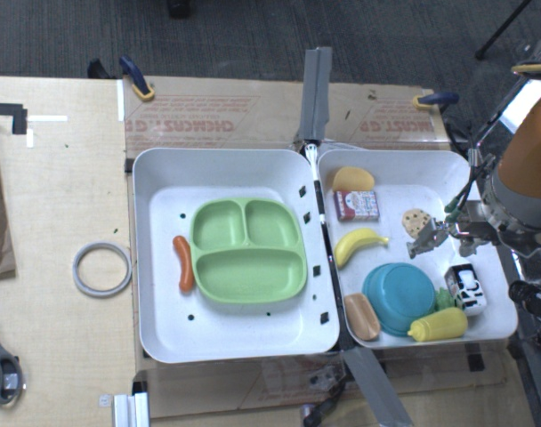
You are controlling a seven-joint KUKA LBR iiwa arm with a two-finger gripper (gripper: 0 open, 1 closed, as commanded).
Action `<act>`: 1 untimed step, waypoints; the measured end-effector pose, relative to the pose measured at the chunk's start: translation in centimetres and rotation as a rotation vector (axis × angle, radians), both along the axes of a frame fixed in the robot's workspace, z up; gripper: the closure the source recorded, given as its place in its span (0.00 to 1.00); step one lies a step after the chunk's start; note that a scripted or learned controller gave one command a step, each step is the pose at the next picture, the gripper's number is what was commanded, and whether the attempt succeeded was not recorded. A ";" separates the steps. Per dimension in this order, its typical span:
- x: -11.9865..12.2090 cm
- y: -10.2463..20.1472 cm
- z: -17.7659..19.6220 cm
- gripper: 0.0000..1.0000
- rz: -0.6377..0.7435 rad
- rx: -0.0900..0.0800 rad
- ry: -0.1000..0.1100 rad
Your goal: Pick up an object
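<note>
Bench [57, 194]: pale board carrying both bins, with a loose grey ring [102, 268] lying well to the left of them.
Left bin [155, 327]: holds a green divided tray [249, 251] near its middle, and an orange sausage-like toy [185, 263] just beside the tray's left edge.
Right bin [493, 327]: crowded; the arm [524, 172] reaches over its right wall.
Blue bowl [399, 295]: upturned near the front, touching a yellow squash-shaped toy [440, 324] and a tan bread-roll toy [362, 317].
Banana [359, 243]: the likeliest thing to pick, I judge; it lies near the right bin's left wall, between a red box [356, 205] behind and the bowl in front, apart from both.
Handling: it looks like a plastic toy, so probably light, stiff and rather slippery, with no risk of breaking. The curved middle is the place to take hold, fingers across the narrow width; the tapered ends would slide out.
Smaller items: a yellow rounded piece [353, 179] behind the box, a speckled cookie-like piece [416, 221], a black-and-white block [467, 288] by the right wall.
Gripper [431, 237]: hangs just beside the cookie piece, right of the banana, nothing between its fingers; whether they are spread or closed I cannot tell.
</note>
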State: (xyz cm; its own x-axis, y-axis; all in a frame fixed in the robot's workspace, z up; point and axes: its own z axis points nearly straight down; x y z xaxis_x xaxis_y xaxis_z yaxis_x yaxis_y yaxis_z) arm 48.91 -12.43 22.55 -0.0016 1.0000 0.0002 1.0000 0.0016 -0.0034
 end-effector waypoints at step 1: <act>-0.4 1.1 -10.7 0.00 -0.130 -0.001 -0.013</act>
State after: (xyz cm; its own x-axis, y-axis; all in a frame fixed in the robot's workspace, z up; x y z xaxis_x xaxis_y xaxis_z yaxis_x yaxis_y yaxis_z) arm 48.55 -11.36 11.86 0.1279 0.9918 0.0002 0.9917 -0.1279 0.0094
